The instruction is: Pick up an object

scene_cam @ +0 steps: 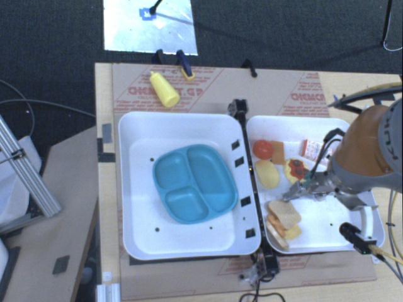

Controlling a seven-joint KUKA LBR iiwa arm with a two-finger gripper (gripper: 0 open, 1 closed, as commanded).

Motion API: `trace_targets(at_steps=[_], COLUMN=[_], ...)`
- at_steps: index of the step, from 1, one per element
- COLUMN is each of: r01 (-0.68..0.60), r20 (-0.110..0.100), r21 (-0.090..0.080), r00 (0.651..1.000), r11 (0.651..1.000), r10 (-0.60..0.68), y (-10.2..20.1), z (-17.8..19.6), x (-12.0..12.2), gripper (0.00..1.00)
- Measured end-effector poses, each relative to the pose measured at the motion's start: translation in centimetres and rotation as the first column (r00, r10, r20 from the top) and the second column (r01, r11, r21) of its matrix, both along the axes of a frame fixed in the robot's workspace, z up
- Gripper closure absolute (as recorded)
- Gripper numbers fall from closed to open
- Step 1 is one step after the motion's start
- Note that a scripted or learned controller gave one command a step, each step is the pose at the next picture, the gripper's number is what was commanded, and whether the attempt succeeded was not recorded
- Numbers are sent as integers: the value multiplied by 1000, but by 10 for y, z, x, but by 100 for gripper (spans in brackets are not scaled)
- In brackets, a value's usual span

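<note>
Arm: the grey arm with an orange band (pixel 371 145) enters from 3 o'clock and leans over the right shallow white bin (pixel 327 236).
Pincer: the metal two-finger pincer (pixel 295 192) sits low over the middle of the right bin, pointing toward 9 o'clock; whether it is released or clenched cannot be told, and nothing is seen held in it.
Nearest thing: the toy sandwich of tan bread slices (pixel 284 219) lies just at 6 o'clock of the pincer tip, near the bin's front left corner.
Yellow piece: a pale yellow rounded toy fruit (pixel 267 173) lies at 10 o'clock of the pincer, close to the bin's left wall.
Red piece: a red round toy tomato (pixel 263 148) sits just at 12 o'clock of the yellow fruit.
Small items: a red-and-yellow small toy (pixel 294 168) lies just at 12 o'clock of the pincer; a small white-and-red packet (pixel 311 148) lies beyond it toward the far wall.
Left bin: the left shallow white bin (pixel 135 168) holds a light blue plastic tray with three compartments (pixel 194 182) near its middle.
Counter: on the tan cardboard-covered counter (pixel 277 83), a yellow plastic squeeze bottle (pixel 164 89) lies on its side at 12 o'clock of the left bin, outside both bins.
</note>
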State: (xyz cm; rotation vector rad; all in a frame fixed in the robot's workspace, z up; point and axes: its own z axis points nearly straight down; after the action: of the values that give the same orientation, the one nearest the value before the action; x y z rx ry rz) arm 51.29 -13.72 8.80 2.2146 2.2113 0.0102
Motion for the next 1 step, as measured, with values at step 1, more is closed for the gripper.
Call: trace_targets(at_steps=[1], r01=[1], r20=[5], r21=[-2], r00=[1000], r11=[1000], r10=[-1], y=[9], z=[1], x=[-22], gripper=[0])
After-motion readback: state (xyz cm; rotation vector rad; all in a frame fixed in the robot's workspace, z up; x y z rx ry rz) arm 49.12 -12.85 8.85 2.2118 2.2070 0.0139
